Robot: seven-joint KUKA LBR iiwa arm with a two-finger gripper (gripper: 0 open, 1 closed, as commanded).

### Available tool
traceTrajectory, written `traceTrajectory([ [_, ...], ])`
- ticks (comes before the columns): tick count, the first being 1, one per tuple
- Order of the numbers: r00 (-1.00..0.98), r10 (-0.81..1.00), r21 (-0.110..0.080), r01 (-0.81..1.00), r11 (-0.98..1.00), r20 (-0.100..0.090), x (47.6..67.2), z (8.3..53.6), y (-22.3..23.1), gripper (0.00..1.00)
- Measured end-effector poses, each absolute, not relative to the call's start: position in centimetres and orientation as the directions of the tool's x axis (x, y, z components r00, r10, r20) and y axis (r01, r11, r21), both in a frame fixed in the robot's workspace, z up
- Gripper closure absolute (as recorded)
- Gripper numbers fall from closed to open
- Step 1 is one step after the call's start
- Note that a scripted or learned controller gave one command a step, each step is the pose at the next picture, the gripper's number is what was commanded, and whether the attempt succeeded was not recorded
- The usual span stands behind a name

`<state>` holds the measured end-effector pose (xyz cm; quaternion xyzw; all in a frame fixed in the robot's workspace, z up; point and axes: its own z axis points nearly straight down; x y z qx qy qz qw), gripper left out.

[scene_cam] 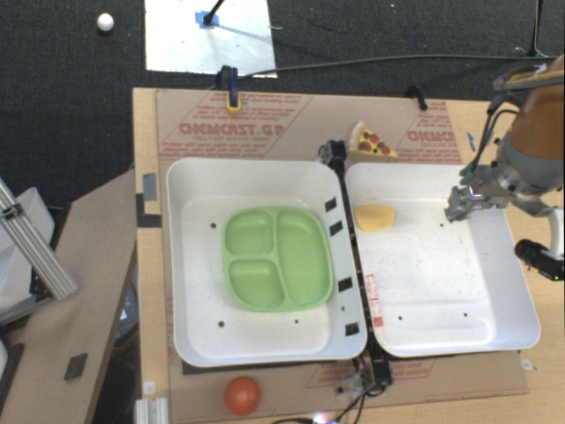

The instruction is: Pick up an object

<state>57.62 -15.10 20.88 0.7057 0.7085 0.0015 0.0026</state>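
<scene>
Reaching in from the right edge of the camera view, the grey arm (537,144) with its orange band is seen above the far right corner of the right bin (494,329). The gripper (461,203) hangs at the end of the wrist, over the far part of that bin near its right wall. Nothing is seen between its fingers, and whether they are spread or closed cannot be told from this slant.

A small yellow object (374,217) is seen lying on the floor of the right bin, in its far left corner, just beside the divider where the two bins meet. It is well apart from the gripper, which is placed to its right across bare white floor.

The left bin (199,325) is occupied by a green compartment tray (277,257), which is laid flat near the middle and is turned slightly. Three compartments are counted in it.

Both bins are set on a cardboard sheet (300,122) printed with red lettering. A toy pizza slice (372,141) is seen on the sheet beyond the bins, near the far end of the divider. An orange ball (242,395) is seen on the near edge of the bench, in front of the left bin. A small white ball (105,22) is seen on the dark floor at the far left, beside a white sheet (207,25).
</scene>
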Motion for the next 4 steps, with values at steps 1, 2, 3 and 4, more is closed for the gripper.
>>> traceTrajectory([
  [1, -0.004, 1.0, 0.004, 1.0, 0.004, -0.001, 57.7, 23.6, -15.1, 1.0],
  [2, -0.009, 1.0, 0.002, 1.0, 0.009, 0.001, 58.3, 22.6, -9.6, 1.0],
  [3, -0.01, 1.0, 0.003, 1.0, 0.01, 0.002, 59.8, 22.1, -3.5, 1.0],
  [4, -0.01, 1.0, 0.003, 1.0, 0.01, 0.002, 60.9, 23.2, 1.7, 1.0],
])
